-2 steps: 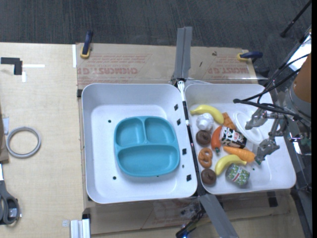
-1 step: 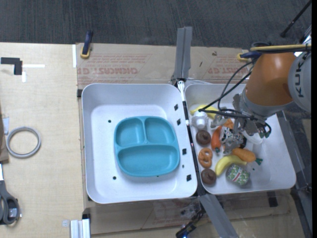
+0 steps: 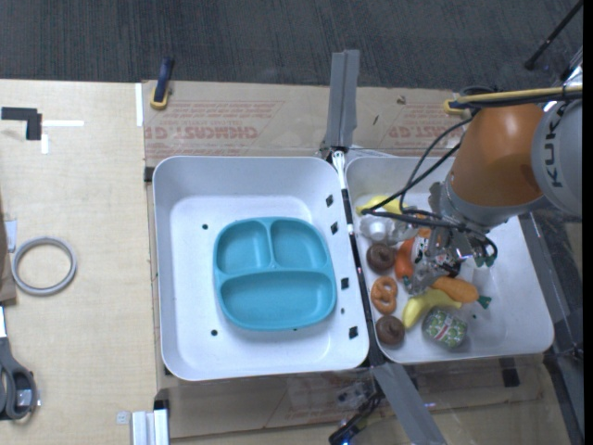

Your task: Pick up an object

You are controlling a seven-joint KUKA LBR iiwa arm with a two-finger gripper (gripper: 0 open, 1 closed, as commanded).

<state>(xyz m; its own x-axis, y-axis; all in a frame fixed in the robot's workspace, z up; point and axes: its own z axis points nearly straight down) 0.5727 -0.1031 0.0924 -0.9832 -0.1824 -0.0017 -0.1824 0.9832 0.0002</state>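
Camera view: we see the hand (image 3: 443, 260) low in the right bin (image 3: 523, 327), among toy food beside a carrot (image 3: 456, 290); we cannot tell its grip. The left bin (image 3: 176, 276) holds a blue plate (image 3: 274, 273).

The right bin (image 3: 519, 336) is crowded along its left side, where two chocolate doughnuts (image 3: 379, 256), a pretzel (image 3: 384, 292), a banana (image 3: 417, 308), a carrot (image 3: 456, 290) and a green netted ball (image 3: 446, 329) lie close together with little room between them, and the gripper (image 3: 443, 260) and its cables hang right over this cluster. The bin's right half is bare white floor. In the left bin (image 3: 176, 276) a blue divided plate (image 3: 275, 273) fills the middle, leaving an open strip all round it.
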